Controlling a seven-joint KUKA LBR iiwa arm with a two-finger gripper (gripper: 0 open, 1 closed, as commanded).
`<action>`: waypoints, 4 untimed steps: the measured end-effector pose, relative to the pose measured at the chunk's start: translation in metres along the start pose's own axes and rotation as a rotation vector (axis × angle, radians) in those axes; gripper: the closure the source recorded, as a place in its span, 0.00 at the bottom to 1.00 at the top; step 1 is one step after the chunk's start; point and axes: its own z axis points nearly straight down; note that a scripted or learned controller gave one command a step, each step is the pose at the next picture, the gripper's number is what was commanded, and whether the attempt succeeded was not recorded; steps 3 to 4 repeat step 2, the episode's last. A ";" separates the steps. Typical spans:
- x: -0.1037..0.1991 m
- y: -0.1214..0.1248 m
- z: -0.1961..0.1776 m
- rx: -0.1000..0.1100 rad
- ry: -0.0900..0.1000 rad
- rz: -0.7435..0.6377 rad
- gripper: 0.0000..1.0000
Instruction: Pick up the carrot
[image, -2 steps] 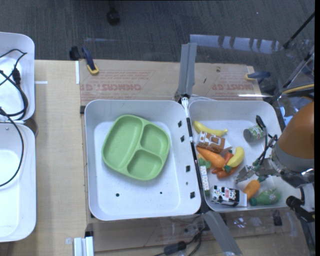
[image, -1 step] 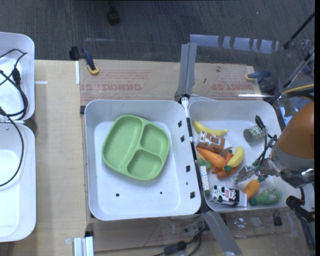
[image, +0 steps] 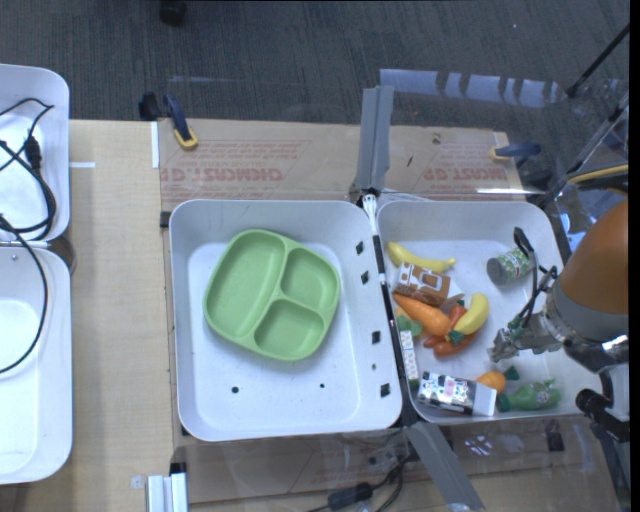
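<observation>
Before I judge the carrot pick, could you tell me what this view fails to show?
- Pincer: too small and dark to tell its state.
- Carrot: partly under bananas and a packet.
- Arm: cut off by the right edge.
- Box label: too small to read.

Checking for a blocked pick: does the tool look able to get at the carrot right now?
Probably yes. The carrot lies on top of the pile in the right bin, uncovered, and the tool hangs just to its right; the crowding bananas may hinder.

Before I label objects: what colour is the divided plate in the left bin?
Light green; the divided plate shows plainly in the camera view.
</observation>
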 end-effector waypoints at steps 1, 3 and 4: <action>0.000 0.000 0.000 0.000 0.000 0.001 0.00; 0.019 0.092 0.009 0.001 0.001 -0.169 0.00; 0.019 0.092 0.009 0.001 0.001 -0.169 0.00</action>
